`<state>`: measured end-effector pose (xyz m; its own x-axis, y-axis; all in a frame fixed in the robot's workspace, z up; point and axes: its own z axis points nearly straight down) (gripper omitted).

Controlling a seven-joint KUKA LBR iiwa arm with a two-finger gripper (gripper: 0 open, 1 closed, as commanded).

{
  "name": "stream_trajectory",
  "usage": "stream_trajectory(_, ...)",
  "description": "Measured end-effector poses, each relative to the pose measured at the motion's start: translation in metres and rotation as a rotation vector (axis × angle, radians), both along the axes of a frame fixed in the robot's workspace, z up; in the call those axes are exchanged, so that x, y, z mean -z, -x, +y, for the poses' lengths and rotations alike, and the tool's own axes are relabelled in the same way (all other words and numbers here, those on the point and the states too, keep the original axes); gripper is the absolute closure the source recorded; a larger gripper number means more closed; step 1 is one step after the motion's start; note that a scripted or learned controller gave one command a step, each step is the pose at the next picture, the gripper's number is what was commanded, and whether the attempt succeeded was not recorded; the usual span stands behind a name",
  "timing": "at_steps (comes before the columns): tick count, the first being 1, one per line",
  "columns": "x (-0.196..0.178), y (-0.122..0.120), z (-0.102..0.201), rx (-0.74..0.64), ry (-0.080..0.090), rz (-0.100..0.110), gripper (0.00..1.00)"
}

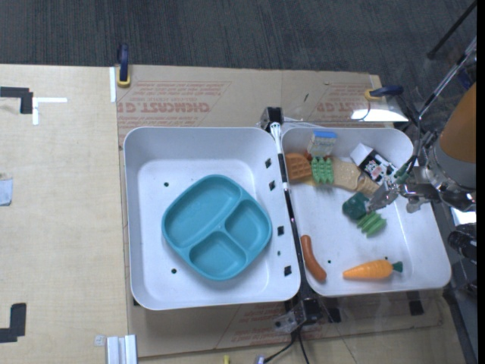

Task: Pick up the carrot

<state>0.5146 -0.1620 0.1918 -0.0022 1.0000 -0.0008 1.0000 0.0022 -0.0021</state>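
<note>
The carrot is orange with a green stub at its right end. It lies flat near the front wall of the right bin. My gripper hangs over the right side of that bin, up and to the right of the carrot and well apart from it. It sits just above a dark green toy vegetable and a lighter green ridged piece. Nothing of the carrot is near it.
A red-brown sausage lies left of the carrot. At the back of the right bin are a waffle, a green block, a tan slice and a black-and-white box. The left bin holds a teal divided plate.
</note>
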Motion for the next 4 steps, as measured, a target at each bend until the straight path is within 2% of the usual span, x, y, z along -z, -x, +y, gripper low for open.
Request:
stream_trajectory(1, 0.075, 0.037, -0.043, -0.091, -0.001, 0.000, 0.00)
stream_trajectory(2, 0.100, 0.036, -0.031, -0.399, -0.003, -0.001, 0.00)
stream_trajectory(3, -0.034, 0.035, -0.059, -0.405, 0.003, -0.005, 0.00)
stream_trajectory(4, 0.061, 0.036, -0.046, -0.647, -0.001, -0.003, 0.00)
